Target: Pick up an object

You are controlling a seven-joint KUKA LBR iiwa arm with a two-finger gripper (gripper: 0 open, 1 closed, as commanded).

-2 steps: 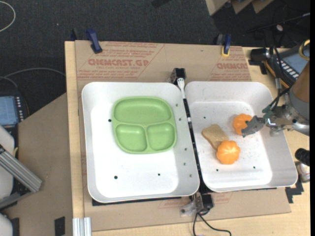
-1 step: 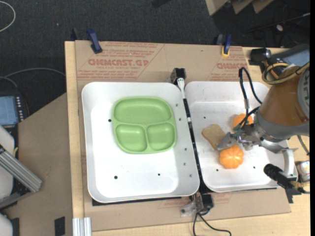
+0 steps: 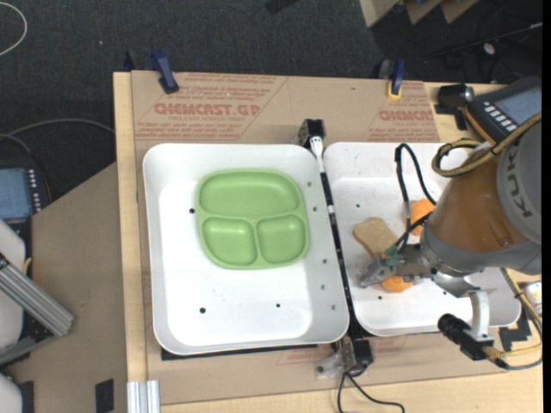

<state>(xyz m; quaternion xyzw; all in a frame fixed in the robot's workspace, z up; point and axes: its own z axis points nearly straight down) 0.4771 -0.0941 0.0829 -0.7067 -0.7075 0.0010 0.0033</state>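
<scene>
"CHEMCAST G.P" can be read in red print on the brown cardboard sheet (image 3: pixel 215 101) laid over the desk, behind the left bin. The same red print is repeated behind the right bin, but it's partly cut off. On the arm (image 3: pixel 508 188), black letters "KU" can just be made out.

Green tray (image 3: pixel 251 218) crowds the left bin (image 3: pixel 172 299); its near floor lies open.
</scene>
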